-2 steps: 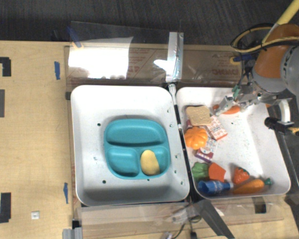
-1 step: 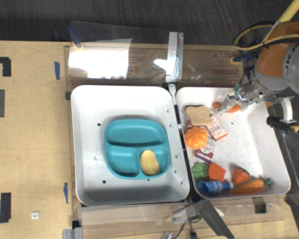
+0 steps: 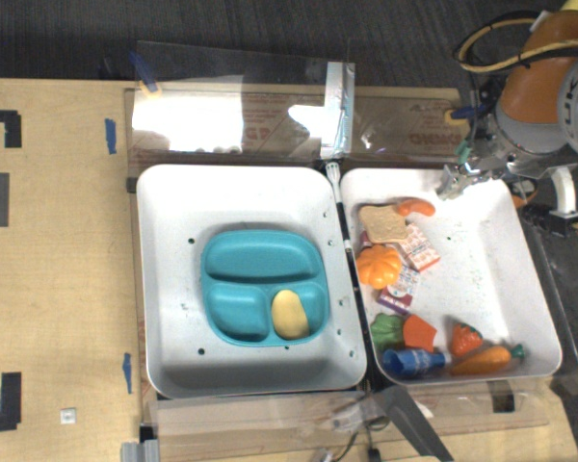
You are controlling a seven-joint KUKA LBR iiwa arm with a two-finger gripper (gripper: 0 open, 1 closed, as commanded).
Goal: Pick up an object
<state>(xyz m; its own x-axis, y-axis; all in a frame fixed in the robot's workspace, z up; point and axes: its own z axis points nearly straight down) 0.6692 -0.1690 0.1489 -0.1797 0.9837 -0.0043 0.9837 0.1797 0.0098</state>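
Observation:
My gripper (image 3: 459, 177) hangs over the far edge of the right bin (image 3: 501, 258), below the grey arm with its orange band (image 3: 544, 85). No object shows at its tip. Along the bin's left side lie a bread slice (image 3: 383, 223), a red-orange sausage shape (image 3: 415, 207), an orange pumpkin (image 3: 379, 265) and small snack packets (image 3: 419, 250). At the near edge sit a green pepper (image 3: 386, 329), an orange block (image 3: 420, 332), a blue bottle (image 3: 412, 361), a strawberry (image 3: 465, 338) and a carrot (image 3: 484, 358).
The left bin (image 3: 173, 258) holds a teal divided tray (image 3: 263, 268) with a yellow potato (image 3: 289, 314) in its near right compartment. A clear plastic sheet (image 3: 241, 114) stands behind the bins. Cables loop by the arm at top right.

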